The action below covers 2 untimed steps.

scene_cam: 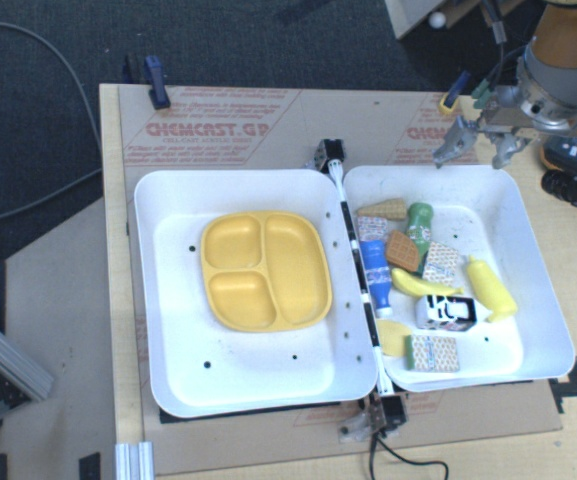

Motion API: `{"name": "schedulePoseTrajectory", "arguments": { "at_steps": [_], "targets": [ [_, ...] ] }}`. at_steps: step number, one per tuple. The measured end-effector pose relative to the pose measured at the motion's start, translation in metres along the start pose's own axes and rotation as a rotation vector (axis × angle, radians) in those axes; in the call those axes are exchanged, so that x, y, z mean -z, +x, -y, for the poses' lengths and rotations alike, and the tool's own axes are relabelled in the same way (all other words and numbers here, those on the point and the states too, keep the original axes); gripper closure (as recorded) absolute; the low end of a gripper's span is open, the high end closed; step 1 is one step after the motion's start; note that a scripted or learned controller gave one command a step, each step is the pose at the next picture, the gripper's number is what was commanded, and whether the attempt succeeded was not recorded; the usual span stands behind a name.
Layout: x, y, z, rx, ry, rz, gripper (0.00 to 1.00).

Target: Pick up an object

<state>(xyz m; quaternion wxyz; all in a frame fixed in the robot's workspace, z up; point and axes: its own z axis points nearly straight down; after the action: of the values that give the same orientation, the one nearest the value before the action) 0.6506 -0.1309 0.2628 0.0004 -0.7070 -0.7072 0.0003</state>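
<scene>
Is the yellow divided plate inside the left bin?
Yes. The yellow divided plate lies flat inside the left bin, compartments facing up.

Yellow divided plate (266, 270) in white left bin (168, 368), yellow banana (418, 286), green bottle (420, 218), blue tube (374, 268)

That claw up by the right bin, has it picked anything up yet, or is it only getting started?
Only getting started, by the look of it. The claw hangs open over the far edge of the right bin with nothing between its fingers. The objects all lie in that bin: the banana, the green bottle, the blue tube. The descent, grasp and lift are all left to do.
</scene>
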Motion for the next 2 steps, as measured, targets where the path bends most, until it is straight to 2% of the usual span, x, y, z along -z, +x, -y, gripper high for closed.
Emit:
{"name": "schedulePoseTrajectory", "arguments": {
  "at_steps": [1,2],
  "targets": [
    [-0.176,0.013,0.012,-0.001,-0.005,0.002,0.00],
    [-0.178,0.038,0.069,-0.001,-0.001,0.000,0.00]
  ]
}}
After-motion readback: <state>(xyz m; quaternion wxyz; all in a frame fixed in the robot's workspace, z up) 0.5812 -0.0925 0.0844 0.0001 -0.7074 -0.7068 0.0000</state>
